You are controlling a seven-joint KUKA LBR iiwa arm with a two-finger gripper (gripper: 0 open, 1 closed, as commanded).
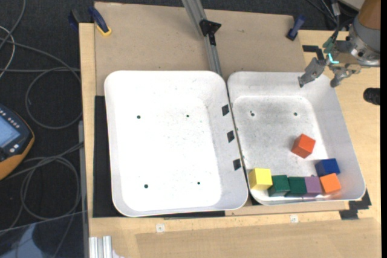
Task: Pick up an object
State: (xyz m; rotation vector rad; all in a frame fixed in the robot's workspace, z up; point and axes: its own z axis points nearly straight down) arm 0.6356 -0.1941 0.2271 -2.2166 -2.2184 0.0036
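I see the grey two-finger gripper point(321, 74) spread, pinching nothing, over the right shallow white bin point(338, 115) at 1 o'clock; small red-orange cube point(303, 145) sits mid-bin, the other coloured cubes point(295, 183) rowed at 6 o'clock; no readable writing

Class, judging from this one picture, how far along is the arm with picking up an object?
Done: nothing lifted; the red cube and the row of cubes lie in the right bin. In hand: the open gripper hangs over that bin's far corner. Left: descend, grasp, lift.
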